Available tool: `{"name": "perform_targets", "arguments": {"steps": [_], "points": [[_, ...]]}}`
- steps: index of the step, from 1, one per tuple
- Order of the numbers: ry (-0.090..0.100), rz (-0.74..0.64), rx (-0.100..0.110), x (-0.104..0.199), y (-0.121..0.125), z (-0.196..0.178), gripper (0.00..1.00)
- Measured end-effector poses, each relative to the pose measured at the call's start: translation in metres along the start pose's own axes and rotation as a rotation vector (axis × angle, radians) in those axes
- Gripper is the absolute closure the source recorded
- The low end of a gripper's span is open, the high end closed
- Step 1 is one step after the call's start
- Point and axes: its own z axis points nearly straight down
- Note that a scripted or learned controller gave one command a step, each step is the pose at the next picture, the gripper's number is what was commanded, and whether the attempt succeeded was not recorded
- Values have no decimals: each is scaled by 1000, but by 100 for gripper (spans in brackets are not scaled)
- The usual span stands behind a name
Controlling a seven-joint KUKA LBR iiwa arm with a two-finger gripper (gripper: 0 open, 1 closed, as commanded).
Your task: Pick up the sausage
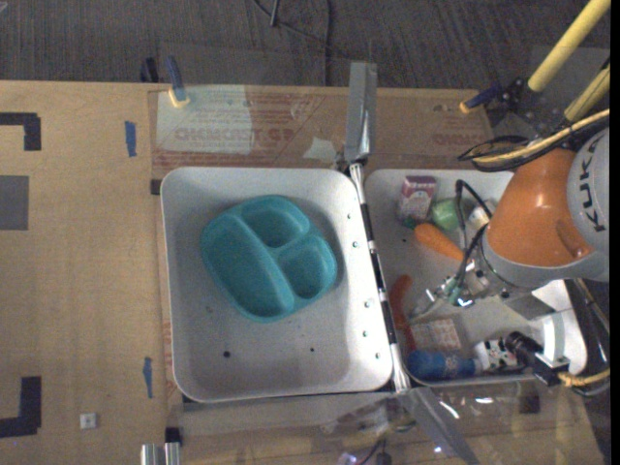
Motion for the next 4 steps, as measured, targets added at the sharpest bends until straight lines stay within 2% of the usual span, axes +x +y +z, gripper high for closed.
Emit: {"name": "perform_targets", "arguments": {"steps": [1, 2, 3, 4], "points": [[-2, 166, -6, -16, -34, 8, 0], [-4, 478, -4, -12, -5, 9, 0], [0, 306, 3, -44, 16, -64, 0], [-3, 122, -2, -9, 30, 8, 0]]}}
